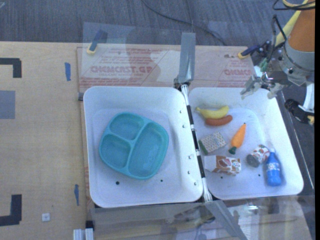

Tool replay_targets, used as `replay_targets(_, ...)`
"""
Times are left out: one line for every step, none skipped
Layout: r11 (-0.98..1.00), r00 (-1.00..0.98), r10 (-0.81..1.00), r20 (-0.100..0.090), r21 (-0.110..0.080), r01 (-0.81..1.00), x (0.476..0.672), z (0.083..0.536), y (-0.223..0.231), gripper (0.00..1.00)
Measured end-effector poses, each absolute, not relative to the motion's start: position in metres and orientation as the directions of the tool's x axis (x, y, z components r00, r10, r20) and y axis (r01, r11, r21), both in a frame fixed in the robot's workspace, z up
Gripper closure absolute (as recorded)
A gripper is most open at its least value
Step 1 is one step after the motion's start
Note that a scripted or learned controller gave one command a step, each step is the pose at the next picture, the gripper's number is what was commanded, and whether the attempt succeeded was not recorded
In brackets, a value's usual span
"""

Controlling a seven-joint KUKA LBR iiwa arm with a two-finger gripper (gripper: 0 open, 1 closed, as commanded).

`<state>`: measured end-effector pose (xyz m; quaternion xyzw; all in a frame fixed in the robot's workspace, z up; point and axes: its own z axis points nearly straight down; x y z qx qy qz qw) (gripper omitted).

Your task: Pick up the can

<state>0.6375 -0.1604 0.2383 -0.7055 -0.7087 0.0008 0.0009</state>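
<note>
The tabletop [40, 134] is lying pale and wooden under everything, carrying black corner marks and bits of blue tape along its left part. Two shallow white bins are sitting side by side on it, their inner rims touching along the middle. The left bin [100, 96] is holding a teal divided tray [134, 145], which is lying flat, slightly turned, near the middle of that bin. The right bin [285, 134] is holding the small things.

The grey arm [300, 59] with its orange band is reaching in from the upper right, and its gripper [260, 86] is hovering over the far right corner of the right bin, with its fingers looking spread apart and nothing between them.

Inside the right bin, a blue bottle [273, 170] is lying near the right wall. A yellow banana [212, 111] is lying toward the far side, with a red sausage [218, 120] touching it just on the near side. A brown and white carton [226, 165] is lying close to the inner rim at the near end. A carrot [238, 137] is lying tilted near the middle. A small speckled box [212, 142] is lying between the sausage and the carton. The can [258, 155] is lying on its side just left of the blue bottle, touching it or nearly so, well apart from the gripper
</note>
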Motion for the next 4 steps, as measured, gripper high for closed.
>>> replay_targets(-0.206,0.206,0.979,0.000,-0.004,0.979,0.593,0.129,-0.213,0.00)
replay_targets(-0.010,0.010,1.000,0.004,-0.004,1.000,0.538,0.092,-0.210,0.00)
replay_targets(-0.017,0.017,1.000,0.004,-0.004,1.000,0.538,0.100,-0.213,1.00)
replay_targets(-0.016,0.016,1.000,0.005,-0.004,1.000,0.538,0.100,-0.213,0.00)
